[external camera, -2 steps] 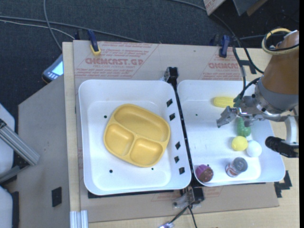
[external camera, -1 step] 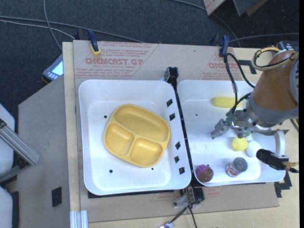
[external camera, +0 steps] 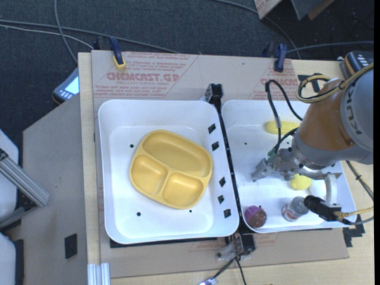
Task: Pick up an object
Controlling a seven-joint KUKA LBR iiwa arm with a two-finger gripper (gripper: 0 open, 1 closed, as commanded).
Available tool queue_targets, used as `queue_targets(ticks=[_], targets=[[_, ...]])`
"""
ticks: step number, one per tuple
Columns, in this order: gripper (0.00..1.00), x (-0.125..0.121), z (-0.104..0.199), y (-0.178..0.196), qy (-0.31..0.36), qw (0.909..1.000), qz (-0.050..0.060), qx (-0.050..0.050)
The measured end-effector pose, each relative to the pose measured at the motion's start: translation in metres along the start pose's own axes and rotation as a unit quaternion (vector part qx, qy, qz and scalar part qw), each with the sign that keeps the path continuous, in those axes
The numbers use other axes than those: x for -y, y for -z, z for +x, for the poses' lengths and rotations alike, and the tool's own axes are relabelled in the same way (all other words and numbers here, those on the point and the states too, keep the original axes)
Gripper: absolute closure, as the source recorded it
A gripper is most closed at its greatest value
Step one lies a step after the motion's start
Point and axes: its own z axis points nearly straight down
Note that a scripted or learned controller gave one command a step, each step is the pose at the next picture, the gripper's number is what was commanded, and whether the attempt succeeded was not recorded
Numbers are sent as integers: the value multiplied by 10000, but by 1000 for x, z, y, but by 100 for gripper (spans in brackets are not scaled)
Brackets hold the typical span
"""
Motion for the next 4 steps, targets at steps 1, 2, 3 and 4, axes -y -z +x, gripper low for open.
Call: queue_targets(ticks=[1,2,3,4], targets=[[0,0,0,-7,-2,10000,-10,4],[100,0,0,4,-7,10000,-23,3],[100,-6,0,67,8,10000,-61,21],[100,-3,6,113,12,10000,-56,19]])
